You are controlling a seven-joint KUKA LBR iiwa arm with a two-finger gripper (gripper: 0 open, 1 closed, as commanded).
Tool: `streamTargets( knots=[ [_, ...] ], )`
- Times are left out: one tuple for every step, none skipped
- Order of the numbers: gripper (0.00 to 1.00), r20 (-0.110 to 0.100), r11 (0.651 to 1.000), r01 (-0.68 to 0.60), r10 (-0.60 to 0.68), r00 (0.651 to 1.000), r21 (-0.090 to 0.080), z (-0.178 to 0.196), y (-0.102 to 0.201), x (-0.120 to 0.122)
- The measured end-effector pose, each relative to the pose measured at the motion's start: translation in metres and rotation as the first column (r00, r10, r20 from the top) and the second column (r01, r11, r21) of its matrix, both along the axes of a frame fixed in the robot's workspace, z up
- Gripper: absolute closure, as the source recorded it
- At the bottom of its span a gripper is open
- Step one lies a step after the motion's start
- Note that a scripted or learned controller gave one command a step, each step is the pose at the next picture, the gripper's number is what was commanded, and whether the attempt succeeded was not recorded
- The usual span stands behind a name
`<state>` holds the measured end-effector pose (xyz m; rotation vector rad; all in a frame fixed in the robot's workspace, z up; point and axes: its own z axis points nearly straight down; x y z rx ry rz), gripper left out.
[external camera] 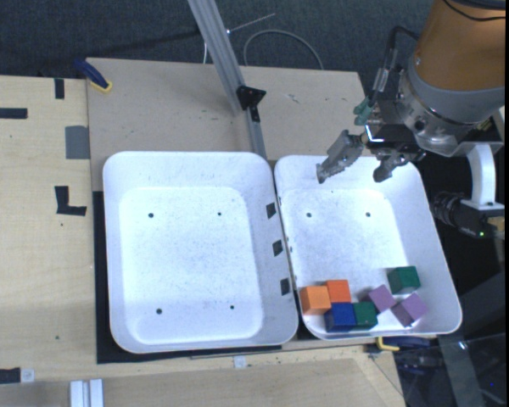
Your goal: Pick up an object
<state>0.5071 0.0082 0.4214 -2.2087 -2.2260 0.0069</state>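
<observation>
Seven small blocks (361, 303) I see huddled in the right bin's (424, 219) lower corner; my gripper (359, 168) hangs spread and empty at its upper rim, nothing between.

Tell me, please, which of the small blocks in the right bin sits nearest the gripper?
The dark green block alone at the right, highest in the cluster, lies closest to the open gripper; the other blocks sit lower.

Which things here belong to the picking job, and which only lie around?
For the job: claw, open above the right bin; orange blocks, blue block, green blocks, purple blocks.

Lying about: left bin, metal pole, white cable.
</observation>
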Motion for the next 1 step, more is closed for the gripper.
streamTargets(
  knots=[
    [0.0,0.015,1.0,0.003,-0.003,1.0,0.001,0.1254,0.0484,-0.0249]
  ],
)
